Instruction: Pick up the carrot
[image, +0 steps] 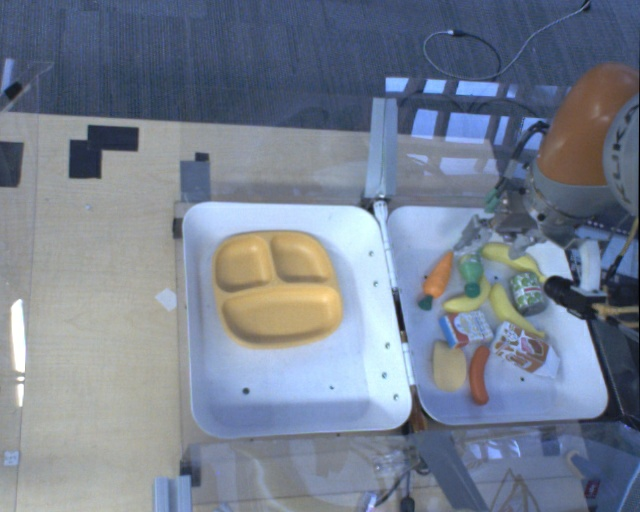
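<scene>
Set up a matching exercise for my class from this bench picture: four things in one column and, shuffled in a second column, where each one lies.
Things:
1. carrot
2. yellow divided plate
3. sausage
4. gripper

Places:
A. in the left bin
B. near the front edge of the right bin
C. over the far part of the right bin, above the banana
D. by the right bin's left wall, tilted

Pairs: 1-D, 2-A, 3-B, 4-C

I saw a pale wood bench (90, 330) with black squares (100, 148) at its far left. Beyond it lay grey-blue carpet (250, 55), a thin cable (470, 50) looping across it at far right. Light was even.
</scene>
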